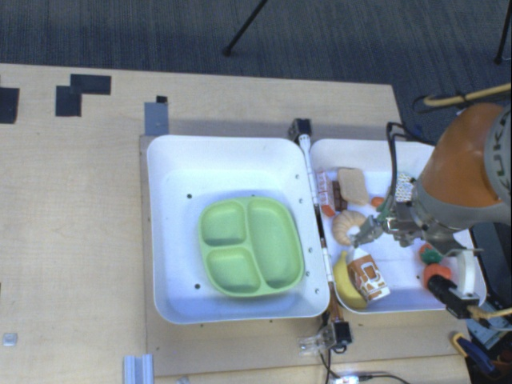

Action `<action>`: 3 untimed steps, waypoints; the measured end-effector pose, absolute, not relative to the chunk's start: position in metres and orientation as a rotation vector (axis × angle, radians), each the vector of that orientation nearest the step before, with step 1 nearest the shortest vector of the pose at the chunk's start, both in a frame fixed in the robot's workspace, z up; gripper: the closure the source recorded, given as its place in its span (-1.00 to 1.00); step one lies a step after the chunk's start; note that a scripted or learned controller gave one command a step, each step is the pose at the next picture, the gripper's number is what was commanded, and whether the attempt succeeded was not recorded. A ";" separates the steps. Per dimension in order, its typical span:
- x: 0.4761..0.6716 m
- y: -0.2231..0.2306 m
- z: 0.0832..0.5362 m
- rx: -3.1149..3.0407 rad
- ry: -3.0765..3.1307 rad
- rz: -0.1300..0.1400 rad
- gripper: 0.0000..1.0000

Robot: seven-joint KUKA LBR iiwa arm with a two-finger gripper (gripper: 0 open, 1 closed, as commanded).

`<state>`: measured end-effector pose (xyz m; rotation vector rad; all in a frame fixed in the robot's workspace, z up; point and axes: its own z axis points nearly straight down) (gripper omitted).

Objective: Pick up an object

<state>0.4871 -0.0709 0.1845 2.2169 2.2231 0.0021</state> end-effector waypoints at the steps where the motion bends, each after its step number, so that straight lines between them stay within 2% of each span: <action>1: 0.489 -0.083 0.087 2.214 2.221 0.010 -1.00; 2: 0.494 -0.084 0.100 2.204 2.212 0.022 1.00; 3: 0.502 -0.086 0.088 2.207 2.217 0.014 1.00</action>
